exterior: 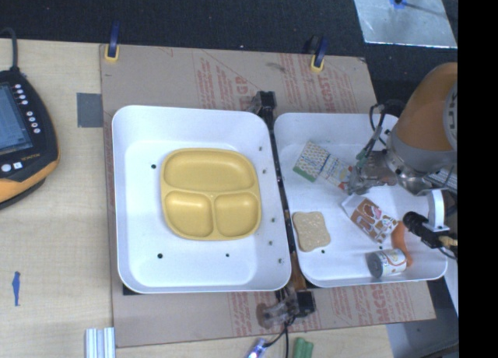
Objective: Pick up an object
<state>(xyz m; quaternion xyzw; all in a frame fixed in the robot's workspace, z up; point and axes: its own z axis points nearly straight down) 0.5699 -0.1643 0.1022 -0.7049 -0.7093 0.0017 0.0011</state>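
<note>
The right bin [311,127] holds several small objects. A green-and-white checkered packet [314,161] lies near its back left. A tan slice [311,230] sits at the front left. A red-and-brown snack packet [373,220] lies mid-bin, with an orange piece [399,236] and a small silver can [388,263] toward the front right. My gripper [359,180] is low in this bin, between the checkered packet and the snack packet. The grey wrist above hides its tip, so what it touches is unclear.
The left bin [132,193] holds a yellow divided plate [210,193]. The orange-banded arm [426,119] covers the right bin's back right. A black-and-white part [433,228] overhangs the right rim. A teach pendant [19,135] lies far left.
</note>
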